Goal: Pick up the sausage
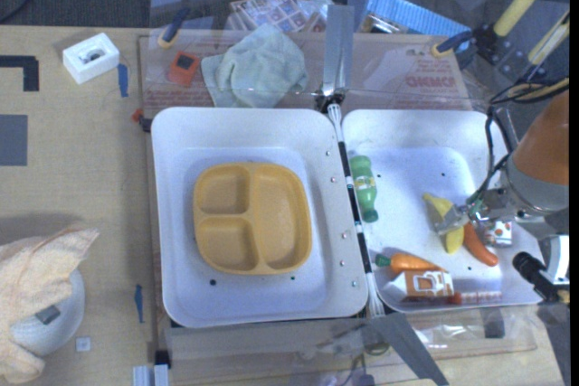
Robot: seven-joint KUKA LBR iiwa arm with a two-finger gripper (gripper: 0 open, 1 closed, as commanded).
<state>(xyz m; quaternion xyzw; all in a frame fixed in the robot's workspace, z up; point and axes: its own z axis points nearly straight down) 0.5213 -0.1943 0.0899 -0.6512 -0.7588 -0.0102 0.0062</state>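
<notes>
- two white bins are seen side by side: the left bin (172, 194) and the right bin (407, 136).
- one yellow plate (253, 217) with three compartments lies in the middle of the left bin.
- five items are counted in the right bin.
- one green bottle (364, 185) lies along the right bin's left wall.
- one banana (443, 221) lies near the middle, just left of the gripper.
- one sausage (479, 249), orange-red, lies tilted just right of the banana's lower end, right under the gripper.
- one carrot (409, 263) lies near the front left corner.
- one flat packet (443, 288) lies along the front wall, just below the carrot.
- one arm (543, 149) is seen reaching in from the right, its orange band above the wrist, bent down over the right bin's right half.
- the gripper (479, 214) is lowered close to the bin floor, between the banana and the right wall; whether the fingers are apart or together cannot be told.
- behind the bins one pale green cloth (258, 63) is lying.
</notes>
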